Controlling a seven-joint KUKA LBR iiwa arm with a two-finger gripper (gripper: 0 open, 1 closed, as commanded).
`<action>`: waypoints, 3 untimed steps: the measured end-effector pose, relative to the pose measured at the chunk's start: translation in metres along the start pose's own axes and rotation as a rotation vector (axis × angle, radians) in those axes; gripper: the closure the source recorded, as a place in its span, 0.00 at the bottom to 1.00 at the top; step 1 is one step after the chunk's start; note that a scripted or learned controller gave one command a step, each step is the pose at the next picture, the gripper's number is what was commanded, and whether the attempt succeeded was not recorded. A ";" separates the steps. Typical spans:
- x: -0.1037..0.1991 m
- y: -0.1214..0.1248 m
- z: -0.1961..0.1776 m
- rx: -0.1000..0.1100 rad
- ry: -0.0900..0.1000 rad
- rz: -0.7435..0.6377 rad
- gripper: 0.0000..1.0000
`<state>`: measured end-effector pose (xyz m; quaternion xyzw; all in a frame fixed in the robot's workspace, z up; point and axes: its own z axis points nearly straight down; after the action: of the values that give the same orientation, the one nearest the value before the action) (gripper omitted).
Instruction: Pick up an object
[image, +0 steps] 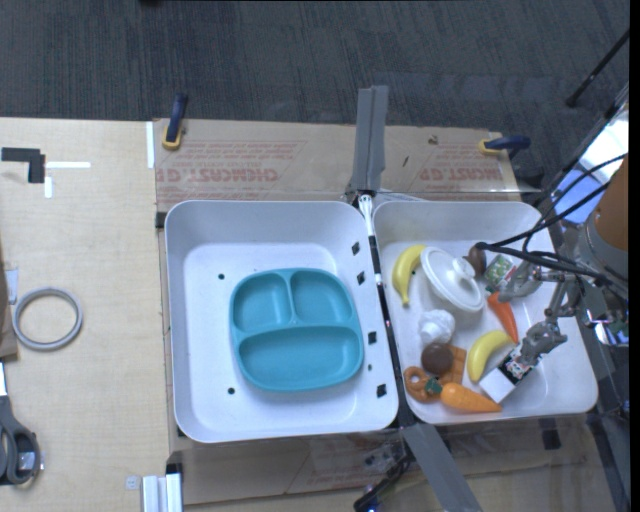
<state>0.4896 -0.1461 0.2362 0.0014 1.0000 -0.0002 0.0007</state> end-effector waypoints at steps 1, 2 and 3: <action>0.008 -0.006 0.142 0.002 -0.011 0.251 0.00; 0.008 -0.005 0.133 0.002 -0.009 0.247 1.00; 0.011 0.057 0.044 0.000 -0.002 0.111 1.00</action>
<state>0.4790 -0.0896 0.1918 0.0567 0.9984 -0.0001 0.0015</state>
